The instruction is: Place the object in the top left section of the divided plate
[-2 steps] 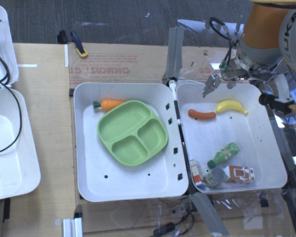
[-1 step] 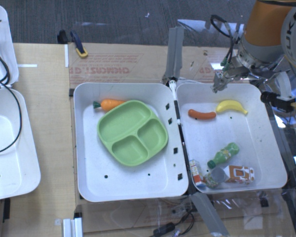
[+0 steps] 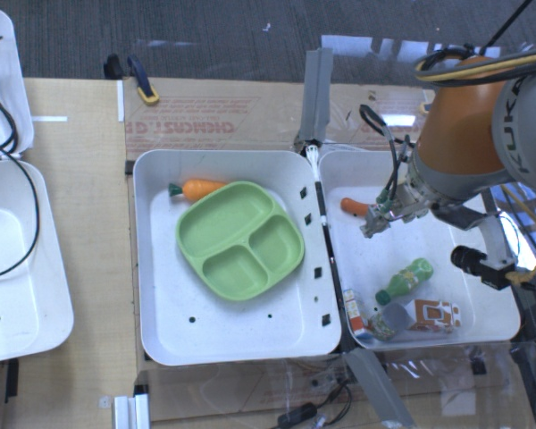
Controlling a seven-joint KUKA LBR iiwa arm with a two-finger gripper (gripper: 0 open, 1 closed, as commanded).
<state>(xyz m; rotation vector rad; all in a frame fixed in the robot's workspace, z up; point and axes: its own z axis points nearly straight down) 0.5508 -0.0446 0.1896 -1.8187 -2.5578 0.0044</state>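
Orange, a small sausage-like toy (image 3: 355, 207) lies near the right bin's (image 3: 491, 329) far left corner, just beside the gripper (image 3: 381, 221). Whether it is gripped, I cannot tell. A miss would leave the green divided plate (image 3: 240, 239) unfilled.

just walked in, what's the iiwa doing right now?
The grey-and-orange arm's gripper is low over the right white bin, right next to a small orange-red object near the bin's upper left corner. I can't tell whether it has a grip on anything. A green plastic bottle, a small orange-and-white carton and a few other items lie in that bin. The green divided plate sits in the left white bin with nothing in its sections; a toy carrot lies touching its upper left rim.
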